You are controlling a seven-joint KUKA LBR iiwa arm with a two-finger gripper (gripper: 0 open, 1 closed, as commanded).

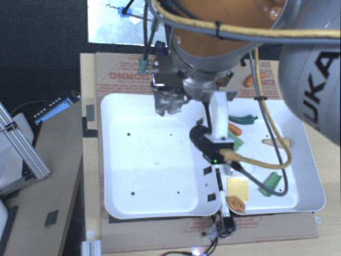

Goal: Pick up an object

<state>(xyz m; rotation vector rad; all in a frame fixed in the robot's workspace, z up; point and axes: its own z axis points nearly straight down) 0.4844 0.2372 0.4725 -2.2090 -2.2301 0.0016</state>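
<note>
Square, yellow and flat, lies near the front of the right bin, and we take it as our marker for the rest.

Touching its near edge, toward the front rim, sits an orange disc. Just to the square's right a green block lies tilted, close to it but apart. Behind the square, toward the far rim, lies a small green chip. Farther back again lie an orange carrot and then a dark green pod, the two close together. Back and to the right of the square, well apart from it, lies a pale stick.

The grey and orange arm comes in over the top of the scene. Its gripper hangs well behind and to the left of the square, above the far rim of the left bin, away from every object named here. From this angle we cannot tell whether the gripper is open or closed, and we cannot see whether it has anything in its grasp.

Both bins rest on a sheet of printed cardboard, which shows beyond the far rims, well behind the square.
</note>
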